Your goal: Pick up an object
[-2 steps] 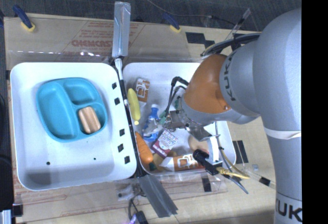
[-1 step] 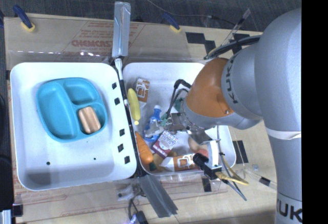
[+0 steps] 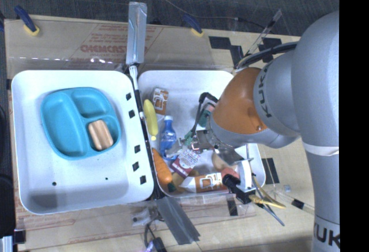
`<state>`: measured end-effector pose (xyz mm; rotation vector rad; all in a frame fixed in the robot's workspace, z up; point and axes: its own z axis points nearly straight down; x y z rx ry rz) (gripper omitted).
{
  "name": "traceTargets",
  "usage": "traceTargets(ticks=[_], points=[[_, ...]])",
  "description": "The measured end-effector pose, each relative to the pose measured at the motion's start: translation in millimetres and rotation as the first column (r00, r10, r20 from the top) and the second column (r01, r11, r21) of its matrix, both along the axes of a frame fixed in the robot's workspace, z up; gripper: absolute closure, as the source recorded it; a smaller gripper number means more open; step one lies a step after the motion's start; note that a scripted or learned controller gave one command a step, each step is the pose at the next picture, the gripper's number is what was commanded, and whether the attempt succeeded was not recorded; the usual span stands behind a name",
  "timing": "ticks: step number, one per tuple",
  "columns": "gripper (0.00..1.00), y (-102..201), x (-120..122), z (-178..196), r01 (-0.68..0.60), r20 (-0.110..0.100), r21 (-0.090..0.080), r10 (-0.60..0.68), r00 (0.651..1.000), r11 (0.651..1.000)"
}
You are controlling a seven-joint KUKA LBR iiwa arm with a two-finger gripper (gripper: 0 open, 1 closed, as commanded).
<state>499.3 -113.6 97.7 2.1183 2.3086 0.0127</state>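
My gripper (image 3: 195, 142) is down in the right bin (image 3: 190, 81), under the orange wrist band, over a pile of small items. Just left of it lies a blue bottle (image 3: 168, 135). A small red-and-white packet (image 3: 189, 158) sits right below the gripper. A yellow banana (image 3: 150, 118) lies along the bin's left wall, and an orange carrot (image 3: 162, 170) lies at the front left. A brown bottle with a white label (image 3: 207, 181) lies along the front wall. Whether anything is held is hidden by the wrist.
The left bin (image 3: 34, 181) holds a blue divided plate (image 3: 66, 124) with a brown bread roll (image 3: 100, 134) on it. A small brown packet (image 3: 160, 100) lies at the back of the right bin. The arm's grey body covers the right bin's right side.
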Motion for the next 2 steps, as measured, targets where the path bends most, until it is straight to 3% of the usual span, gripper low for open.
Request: traceTargets(ticks=[1, 2], points=[[0.0, 13.6, -17.2, -0.2, -0.047, 0.007, -0.008, 0.047, 0.999, 0.999], [0.0, 9.2, -13.8, 2.1, -0.429, 0.012, -0.028, 0.43, 0.903, 0.903]])
